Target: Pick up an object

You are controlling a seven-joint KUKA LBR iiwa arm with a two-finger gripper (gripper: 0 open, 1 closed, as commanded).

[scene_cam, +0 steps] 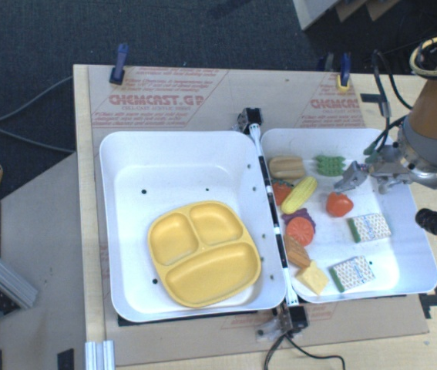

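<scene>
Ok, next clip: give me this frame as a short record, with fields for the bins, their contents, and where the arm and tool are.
left bin: holds a yellow divided plate
right bin: toy food and packets
along its left side: bread roll, corn cob, cheese wedge
middle: green leafy piece, red tomato
right part: two patterned packets
arm: enters from the right, over the right bin
tool: above the bin, just above and right of the tomato, nothing seen held

Dark blue carpet (87, 21) surrounds the bench — brown cardboard (203, 99) clipped on top.
</scene>
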